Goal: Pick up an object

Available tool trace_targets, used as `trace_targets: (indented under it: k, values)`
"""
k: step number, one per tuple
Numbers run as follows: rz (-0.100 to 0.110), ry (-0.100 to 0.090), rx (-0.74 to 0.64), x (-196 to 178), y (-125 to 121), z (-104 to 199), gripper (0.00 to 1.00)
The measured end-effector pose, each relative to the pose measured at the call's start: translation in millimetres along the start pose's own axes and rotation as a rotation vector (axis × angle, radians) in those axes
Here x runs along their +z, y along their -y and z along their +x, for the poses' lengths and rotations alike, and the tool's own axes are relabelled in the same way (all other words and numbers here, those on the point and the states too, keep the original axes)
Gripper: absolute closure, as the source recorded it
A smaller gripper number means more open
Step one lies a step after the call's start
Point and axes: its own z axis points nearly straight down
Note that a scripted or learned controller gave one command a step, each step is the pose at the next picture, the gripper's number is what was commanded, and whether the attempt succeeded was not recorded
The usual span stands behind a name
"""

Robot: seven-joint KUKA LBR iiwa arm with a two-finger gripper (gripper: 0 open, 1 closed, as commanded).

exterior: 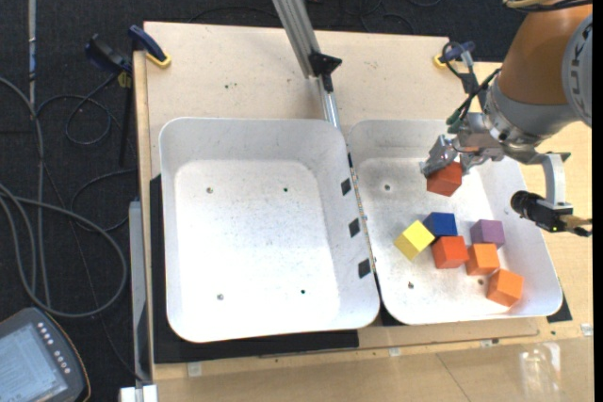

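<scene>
The gripper (445, 167) pinches a red block (445, 178) between its fingers, over the right bin (405, 301). Below the red block, in the same bin, lie a yellow block (414, 240), a blue block (440, 224), a purple block (487, 232) and three orange blocks (450, 251). The left bin (188, 146) sits beside the right bin.

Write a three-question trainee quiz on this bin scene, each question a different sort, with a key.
1. True or false: the gripper holds a red-orange block between its fingers.
2. Which bin holds the block cluster? A. the left bin B. the right bin
3. Fill in: the blue block touches the ___ block on its left.

Key: 1. true. 2. B. 3. yellow.
</scene>
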Motion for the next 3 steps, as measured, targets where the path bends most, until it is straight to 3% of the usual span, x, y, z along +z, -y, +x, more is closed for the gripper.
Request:
trace_targets:
  k: [1, 3]
  values:
    - [-0.001, 0.000, -0.001, -49, -11, 3, 1.00]
    - [0.007, -0.004, -0.007, -42, 4, 106, 1.00]
